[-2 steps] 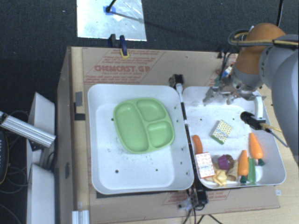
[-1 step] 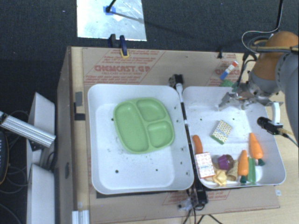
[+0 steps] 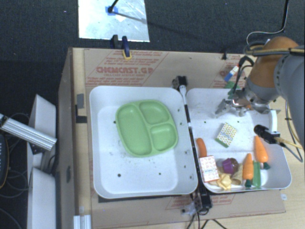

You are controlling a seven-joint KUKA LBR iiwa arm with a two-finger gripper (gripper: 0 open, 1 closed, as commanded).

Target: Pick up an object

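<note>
My gripper (image 3: 228, 107) hung over the right bin (image 3: 209, 97); I could not tell its fingers' state. I judged the checkered block (image 3: 226, 134) the easiest target; it lay apart.

- One fixed camera sits above the bench (image 3: 143, 63) and looks down at a slant.
- It stands far enough off to take in both white bins: the left bin (image 3: 105, 175) and the right bin (image 3: 209, 99).
- The arm (image 3: 281, 73) enters from the right side of the frame.
</note>
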